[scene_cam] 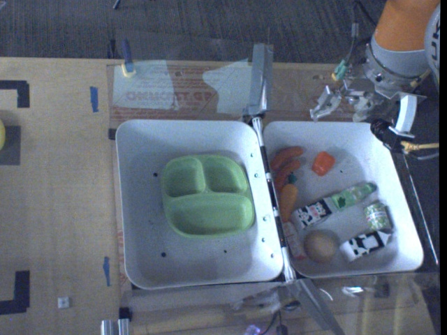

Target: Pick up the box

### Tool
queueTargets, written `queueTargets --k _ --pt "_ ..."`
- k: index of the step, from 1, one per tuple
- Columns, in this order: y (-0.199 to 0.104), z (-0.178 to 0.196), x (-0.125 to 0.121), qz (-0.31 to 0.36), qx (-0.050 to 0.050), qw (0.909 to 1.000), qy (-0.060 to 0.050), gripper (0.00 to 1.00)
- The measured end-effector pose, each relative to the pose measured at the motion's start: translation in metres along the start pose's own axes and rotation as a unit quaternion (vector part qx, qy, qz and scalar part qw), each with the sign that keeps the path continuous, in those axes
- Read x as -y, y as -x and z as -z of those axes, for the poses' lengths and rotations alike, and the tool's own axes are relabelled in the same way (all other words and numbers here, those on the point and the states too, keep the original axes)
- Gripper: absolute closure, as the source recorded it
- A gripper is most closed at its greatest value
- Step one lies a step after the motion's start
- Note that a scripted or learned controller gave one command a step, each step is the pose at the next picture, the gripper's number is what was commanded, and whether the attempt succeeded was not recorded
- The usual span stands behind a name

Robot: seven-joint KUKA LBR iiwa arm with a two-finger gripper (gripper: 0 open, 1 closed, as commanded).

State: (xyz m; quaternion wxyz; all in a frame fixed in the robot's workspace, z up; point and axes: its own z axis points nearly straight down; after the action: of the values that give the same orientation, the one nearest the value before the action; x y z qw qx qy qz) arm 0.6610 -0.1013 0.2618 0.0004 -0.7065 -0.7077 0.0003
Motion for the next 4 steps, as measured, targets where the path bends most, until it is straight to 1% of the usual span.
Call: queueTargets --k 1,2,3,4 --pt "-0.002 -0.103 0.053 -0.005 0.000 1.0000 0.001 0.00" --pt "0.002 -0.175 0.110 -0.018 0.001 0.9998 0.003 0.00" --pt "0.003 -0.175 0.110 -0.022 0.000 0.9997 0.002 0.00" --pt "-0.002 -0.176 0.046 -0.081 0.000 0.9967 0.002 0.00"
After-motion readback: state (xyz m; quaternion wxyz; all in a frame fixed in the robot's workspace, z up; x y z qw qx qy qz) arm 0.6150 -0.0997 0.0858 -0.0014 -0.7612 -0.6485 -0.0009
